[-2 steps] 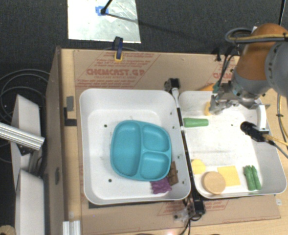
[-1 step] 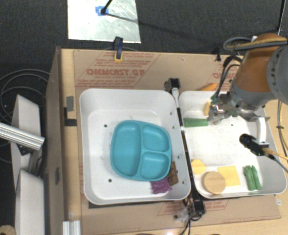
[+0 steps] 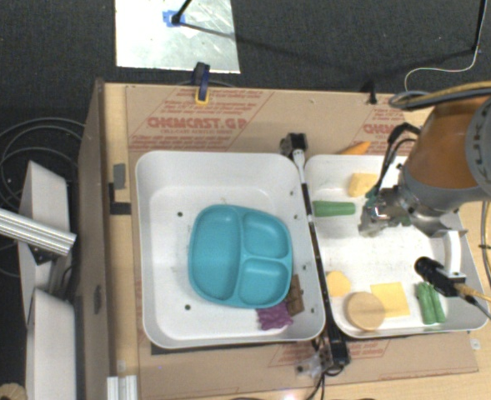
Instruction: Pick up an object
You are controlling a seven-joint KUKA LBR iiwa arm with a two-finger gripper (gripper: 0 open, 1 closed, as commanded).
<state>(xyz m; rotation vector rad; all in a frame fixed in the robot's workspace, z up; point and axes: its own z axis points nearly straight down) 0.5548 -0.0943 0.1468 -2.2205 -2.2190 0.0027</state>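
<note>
A: Where is the gripper point(image 3: 377, 217) seen?

B: It is seen over the right bin point(image 3: 387, 261), towards the far edge and somewhat left of the middle. Whether it is open or closed cannot be told.

A: What is found close to it?

B: A green block point(image 3: 333, 209) is laid by the bin's left wall, just beside the gripper. A yellow chunk point(image 3: 363, 183) is placed near the far edge.

A: And along the near edge?

B: A yellow round piece point(image 3: 338, 283), a tan disc point(image 3: 366, 310), a yellow square point(image 3: 390, 299) and a green stick point(image 3: 431, 303) are spread from the near left corner towards the near right corner.

A: What is held by the left bin point(image 3: 170, 190)?

B: A blue divided plate point(image 3: 241, 255) is set about the middle. A purple lump point(image 3: 272, 317) and a brown piece point(image 3: 296, 297) are seen by the near right corner, against the plate's rim.
</note>
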